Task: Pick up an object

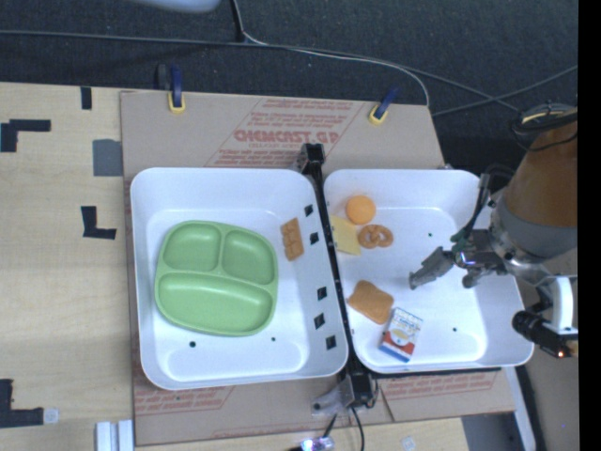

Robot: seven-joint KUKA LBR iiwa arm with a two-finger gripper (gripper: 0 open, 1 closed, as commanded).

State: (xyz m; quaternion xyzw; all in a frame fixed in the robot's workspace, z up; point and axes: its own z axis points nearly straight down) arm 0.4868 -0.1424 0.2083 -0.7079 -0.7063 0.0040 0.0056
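Observation:
The right bin point(441, 188) holds an orange ball point(360, 209), a yellow slice point(345, 240), a brown pretzel-like ring point(376, 237), a tan bread piece point(371, 302) and a small white carton with red and blue print point(401, 334). My gripper point(441, 278) hangs over the right half of this bin, to the right of the bread piece and above the carton. Its fingers are spread, open, with nothing between them. In the left bin point(150, 191) lie a green divided plate point(218, 277) and a small orange-brown cracker point(293, 240).
The two bins meet at a black centre divider point(324, 252). They rest on a cardboard sheet point(282, 130) held by two yellow clamps at the back. Cables run across the dark floor behind. The arm's body point(545, 191) overhangs the right bin's right rim.

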